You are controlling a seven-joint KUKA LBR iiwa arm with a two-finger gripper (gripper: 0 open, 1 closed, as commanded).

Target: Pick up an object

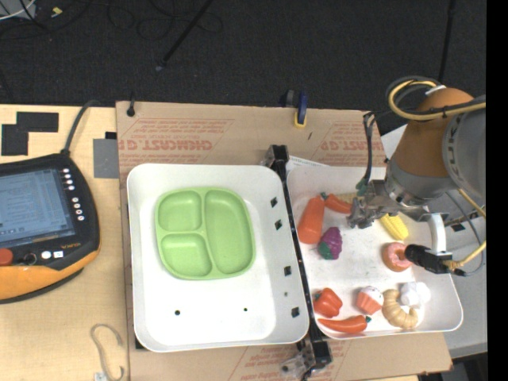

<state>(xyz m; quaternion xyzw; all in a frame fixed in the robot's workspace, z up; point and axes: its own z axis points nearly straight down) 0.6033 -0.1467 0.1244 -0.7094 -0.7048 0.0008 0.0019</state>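
The left shallow white bin (159,308) holds a green plastic tray (205,233) with three parts. The right white bin (452,312) holds small toy foods, like an orange carrot (311,219) and purple grapes (331,243). I cannot tell how the jaws are set.

A green divided plate (205,233) with three compartments is seen lying in the left white bin (151,308). Both bins are set on a sheet of brown cardboard (198,137) printed with red lettering, which is held at its far edge by a blue clamp (301,108). On the wooden worktop (55,324), to the left of the cardboard, a teach pendant (40,225) with a lit screen and an orange underside is laid. Black cables (159,14) are spread over the dark floor behind.
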